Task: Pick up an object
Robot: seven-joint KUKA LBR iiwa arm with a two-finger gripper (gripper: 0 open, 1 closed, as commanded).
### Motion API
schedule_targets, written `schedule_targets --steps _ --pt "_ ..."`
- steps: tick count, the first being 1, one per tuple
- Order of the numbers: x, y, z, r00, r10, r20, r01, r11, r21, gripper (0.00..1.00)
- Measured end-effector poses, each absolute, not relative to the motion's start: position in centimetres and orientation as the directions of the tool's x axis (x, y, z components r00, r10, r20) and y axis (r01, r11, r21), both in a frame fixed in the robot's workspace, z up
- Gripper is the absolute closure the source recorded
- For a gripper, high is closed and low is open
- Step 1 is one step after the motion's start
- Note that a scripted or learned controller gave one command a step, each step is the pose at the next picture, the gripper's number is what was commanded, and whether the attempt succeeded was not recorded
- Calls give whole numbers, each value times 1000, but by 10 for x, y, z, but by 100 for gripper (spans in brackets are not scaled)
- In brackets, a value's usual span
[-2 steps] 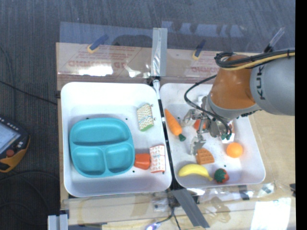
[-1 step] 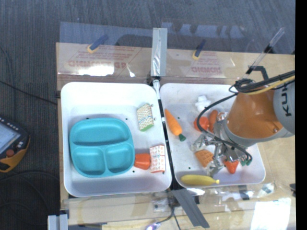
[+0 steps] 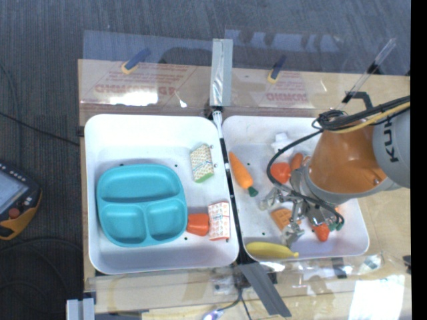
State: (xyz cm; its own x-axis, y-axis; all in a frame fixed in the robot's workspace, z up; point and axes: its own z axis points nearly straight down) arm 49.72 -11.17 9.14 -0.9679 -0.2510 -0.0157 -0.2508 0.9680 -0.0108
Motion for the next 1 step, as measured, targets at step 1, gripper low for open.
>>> schedule_targets --steps 1 --pt "638 -126 90 -838 -546 -12 -545 838 -8 0"
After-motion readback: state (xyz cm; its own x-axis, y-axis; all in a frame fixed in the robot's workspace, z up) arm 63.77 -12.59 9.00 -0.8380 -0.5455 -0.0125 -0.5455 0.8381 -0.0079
